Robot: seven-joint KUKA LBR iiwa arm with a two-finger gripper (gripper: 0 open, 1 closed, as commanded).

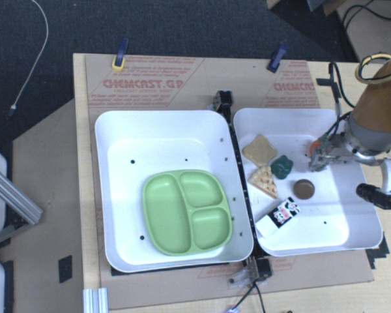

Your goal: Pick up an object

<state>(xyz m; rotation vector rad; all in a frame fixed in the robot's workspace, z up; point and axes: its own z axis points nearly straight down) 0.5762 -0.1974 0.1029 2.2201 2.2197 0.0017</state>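
At the right of the frame, the arm [376, 106] enters over the right bin [332, 235], its orange band above a grey wrist. The hand [320, 154] sits low near that bin's upper right area; its opening cannot be determined from this view, and no object is visible between its tips. Objects in the right bin lie left of and below the hand: a tan bread slice [260, 150] at upper left, a dark green object [282, 167] just beside it, a pizza slice [264, 182] below, a brown round object [304, 189] near the centre, and a black-and-white carton [281, 214] lower left. The left bin [117, 168] contains a green divided plate [187, 211]. Both bins rest on the desk [91, 175].
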